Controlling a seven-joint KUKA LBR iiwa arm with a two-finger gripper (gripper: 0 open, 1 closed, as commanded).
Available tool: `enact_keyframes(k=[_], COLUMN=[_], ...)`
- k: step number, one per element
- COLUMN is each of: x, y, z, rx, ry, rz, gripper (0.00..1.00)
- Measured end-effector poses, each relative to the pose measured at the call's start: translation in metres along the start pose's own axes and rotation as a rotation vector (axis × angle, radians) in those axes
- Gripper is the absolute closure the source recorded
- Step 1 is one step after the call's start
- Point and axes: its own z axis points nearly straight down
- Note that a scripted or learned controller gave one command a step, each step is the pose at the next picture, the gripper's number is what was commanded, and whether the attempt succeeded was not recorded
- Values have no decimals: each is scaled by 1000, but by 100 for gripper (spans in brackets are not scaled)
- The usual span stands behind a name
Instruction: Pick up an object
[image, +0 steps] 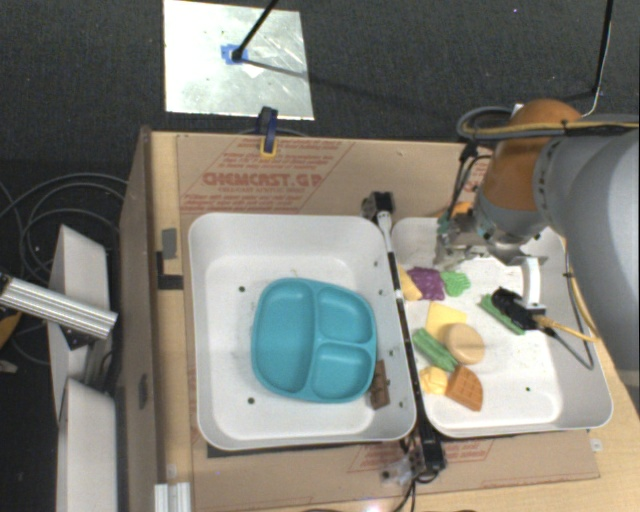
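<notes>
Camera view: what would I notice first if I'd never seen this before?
Probably the bright blue divided plate lying alone in the left white bin. Next, the heap of colourful toy food in the right bin: a purple piece, green pieces, yellow ones and an orange waffle-like piece nearest the front. Above that heap, the big grey arm with its orange band reaches in from the right.

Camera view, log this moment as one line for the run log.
arm: over right bin far end | pincer: above toy food pile, nothing seen held | purple toy: in right bin | blue divided plate: in left bin
</notes>
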Motion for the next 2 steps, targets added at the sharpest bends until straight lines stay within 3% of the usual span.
enact_keyframes(k=[1, 2], x=[-30, -28], y=[-30, -30], z=[-94, -89], rx=[9, 12], ry=[2, 3], rz=[8, 4], gripper=[100, 0])
